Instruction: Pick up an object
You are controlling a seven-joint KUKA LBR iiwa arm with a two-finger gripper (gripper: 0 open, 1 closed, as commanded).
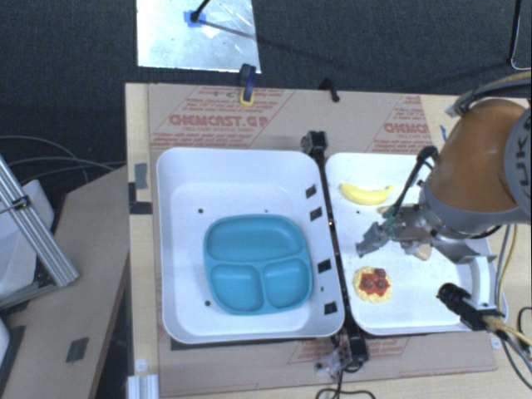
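A yellow banana (366, 193) lies at the far left of the right bin (416, 318). A small round toy pizza (373, 283), yellow with red topping, rests nearer the front of that bin. My gripper (371, 240) hangs over the right bin between the two, below the banana and just above the pizza, pointing left toward the divider. Nothing shows between its tips. The arm's orange band (478, 160) fills the right side above it.
The left bin (179, 181) holds a blue divided plate (258, 263). A black divider with clips (326, 223) runs between the bins. Cardboard (224, 119) lies under both, with a shiny metal sheet (195, 23) beyond the bench.
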